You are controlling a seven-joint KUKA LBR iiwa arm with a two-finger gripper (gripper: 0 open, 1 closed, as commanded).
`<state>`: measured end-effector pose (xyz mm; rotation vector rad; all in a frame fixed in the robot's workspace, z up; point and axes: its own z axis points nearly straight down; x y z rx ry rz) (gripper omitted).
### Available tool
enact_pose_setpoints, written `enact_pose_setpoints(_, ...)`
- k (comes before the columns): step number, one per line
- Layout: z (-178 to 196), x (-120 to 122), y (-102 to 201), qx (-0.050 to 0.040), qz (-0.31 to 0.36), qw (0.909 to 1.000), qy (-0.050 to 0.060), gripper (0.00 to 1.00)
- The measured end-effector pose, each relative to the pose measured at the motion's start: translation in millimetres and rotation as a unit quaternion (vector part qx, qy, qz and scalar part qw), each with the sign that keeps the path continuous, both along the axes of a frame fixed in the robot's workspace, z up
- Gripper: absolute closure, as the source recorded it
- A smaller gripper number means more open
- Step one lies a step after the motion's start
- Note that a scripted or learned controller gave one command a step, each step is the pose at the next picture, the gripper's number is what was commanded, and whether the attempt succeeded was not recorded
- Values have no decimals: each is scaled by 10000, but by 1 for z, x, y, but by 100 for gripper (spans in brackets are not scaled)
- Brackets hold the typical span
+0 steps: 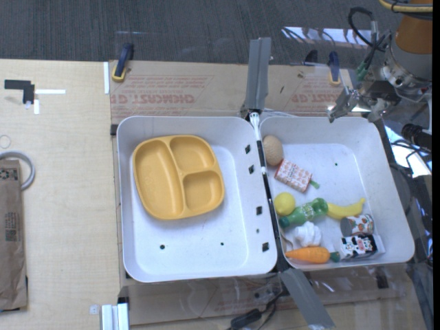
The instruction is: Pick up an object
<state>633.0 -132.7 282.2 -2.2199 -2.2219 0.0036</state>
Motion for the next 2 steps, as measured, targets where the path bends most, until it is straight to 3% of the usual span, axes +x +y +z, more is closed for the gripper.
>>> enact_pose_setpoints(1, 8, 0, 0, -8, 9, 10000, 4, 100)
enact_pose_setpoints(2, 131, -16, 15, -5, 962, 9954, -8, 100)
